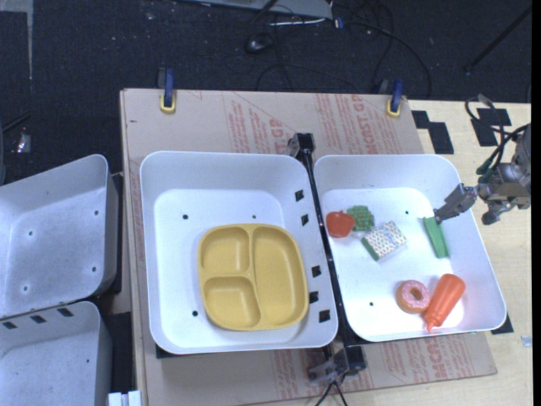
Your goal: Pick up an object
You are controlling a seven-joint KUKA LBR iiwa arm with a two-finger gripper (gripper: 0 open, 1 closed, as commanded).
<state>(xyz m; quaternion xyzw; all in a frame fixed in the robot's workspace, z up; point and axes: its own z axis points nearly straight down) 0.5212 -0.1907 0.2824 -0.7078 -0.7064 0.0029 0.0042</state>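
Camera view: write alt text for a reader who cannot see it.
A robot gripper hangs over the right bin's far right edge, near a green stick. That bin also holds a carrot, donut, tomato, broccoli and checked block; the left bin holds a yellow tray.

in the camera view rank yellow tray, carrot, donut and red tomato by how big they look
1. yellow tray
2. carrot
3. donut and red tomato look about alike, so no ranking between them.
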